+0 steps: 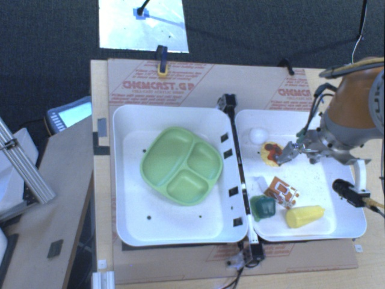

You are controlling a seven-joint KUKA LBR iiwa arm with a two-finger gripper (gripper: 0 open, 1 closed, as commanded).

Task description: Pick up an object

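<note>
The right bin (313,120) holds several small things. A white ball (257,135) lies at its far left, and a yellow and red toy (271,153) sits just in front of the ball. An orange and white patterned box (281,191) lies mid-bin. A dark green block (263,208) and a yellow lump (304,216) rest near the front edge. My gripper (290,151) is low over the bin, right beside the yellow and red toy on its right. I see nothing held in it.
The left bin (129,161) holds a light green divided plate (180,165). A black divider (236,161) runs between the bins. The arm's orange band (361,101) hangs over the right bin's far right corner. A black part on a white bracket (348,192) juts over the bin's right side.
</note>
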